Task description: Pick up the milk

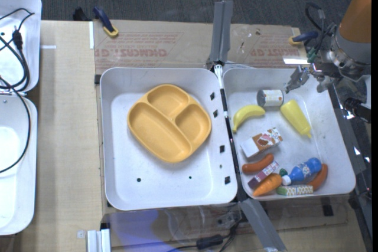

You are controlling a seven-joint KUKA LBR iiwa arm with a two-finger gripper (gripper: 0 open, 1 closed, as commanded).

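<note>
- Hovering over the far right corner of the right bin [348, 183], my pincer [297, 79] sits above the bin floor, nothing visible between its tips; can't tell how far apart they stand.
- My arm enters from the right, orange band [358, 20] up near the top right corner.
- The milk [261, 143] is a small white and brown carton lying on its side mid right bin, well apart from my pincer.
- Just above the milk: a banana [247, 114], curved, near the divider between the 2 bins.
- A small can [270, 97] lies on its side just beyond the banana, near my pincer.
- A yellow bottle [296, 117] lies tilted right of the can.
- Below the milk: a sausage [258, 163], a carrot [266, 185], and a blue bottle [303, 170] clustered at the near edge of the right bin.
- The left bin [118, 180] holds 1 yellow divided plate [169, 122] with 3 compartments, about centre.
- Brown cardboard [147, 44] lies flat behind both bins, a blue clamp [104, 21] at its far left corner.
</note>
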